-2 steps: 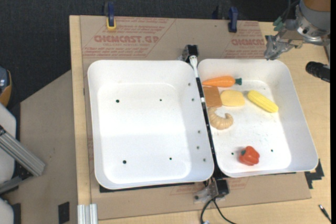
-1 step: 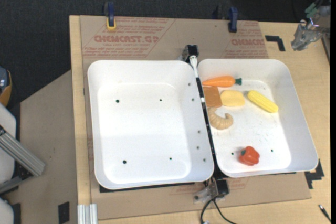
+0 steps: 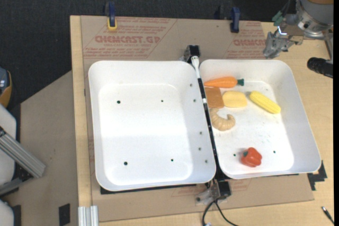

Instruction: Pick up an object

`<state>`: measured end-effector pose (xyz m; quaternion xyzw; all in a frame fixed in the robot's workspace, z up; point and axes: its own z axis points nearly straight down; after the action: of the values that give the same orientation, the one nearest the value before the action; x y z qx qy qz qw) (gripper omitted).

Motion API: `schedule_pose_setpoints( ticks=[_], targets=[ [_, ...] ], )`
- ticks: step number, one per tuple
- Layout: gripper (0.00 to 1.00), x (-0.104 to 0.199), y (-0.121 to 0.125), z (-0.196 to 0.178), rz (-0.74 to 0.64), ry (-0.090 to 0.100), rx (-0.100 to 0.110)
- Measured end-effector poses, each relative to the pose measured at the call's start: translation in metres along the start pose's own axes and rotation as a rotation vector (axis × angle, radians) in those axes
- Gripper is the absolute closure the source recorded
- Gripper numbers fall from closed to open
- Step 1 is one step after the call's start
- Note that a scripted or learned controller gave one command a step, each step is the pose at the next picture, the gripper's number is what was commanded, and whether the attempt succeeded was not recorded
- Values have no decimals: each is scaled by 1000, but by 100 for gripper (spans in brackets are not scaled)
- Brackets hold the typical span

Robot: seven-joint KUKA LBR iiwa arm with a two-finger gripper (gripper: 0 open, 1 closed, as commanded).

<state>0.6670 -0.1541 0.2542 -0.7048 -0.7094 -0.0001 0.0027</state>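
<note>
Two shallow white bins sit side by side on the bench (image 3: pixel 85 114): the left bin (image 3: pixel 106 129) and the right bin (image 3: pixel 296 124), rims touching along the centre line.

Contents of the right bin, five items:
- carrot (image 3: pixel 221 82), orange with a green stub, lying flat at about 11 o'clock of the bin.
- brown slab (image 3: pixel 214 97), just below the carrot, against the bin's left wall.
- pale yellow block (image 3: pixel 234 99), touching the brown slab's right edge.
- corn cob (image 3: pixel 265 102), yellow, slanted, at about 1 o'clock, just beside the yellow block.
- tan curved piece (image 3: pixel 223 122), at 9 o'clock, just below the slab.
- red pepper (image 3: pixel 251 157), at 6 o'clock, well apart from the rest.

Arm: the tool (image 3: pixel 275 46) hangs beyond the right bin's far rim at about 1 o'clock, over the cardboard sheet (image 3: pixel 132 37), clear of every item. Whether its fingers are apart or together cannot be told from this view.
</note>
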Motion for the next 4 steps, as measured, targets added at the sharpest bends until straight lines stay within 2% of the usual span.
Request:
schedule_pose_setpoints(
  ticks=[1,4],
  targets=[
    [100,-69,-1,-30,10,-9,-10],
    [100,-65,1,-61,5,-15,-19]
  ],
)
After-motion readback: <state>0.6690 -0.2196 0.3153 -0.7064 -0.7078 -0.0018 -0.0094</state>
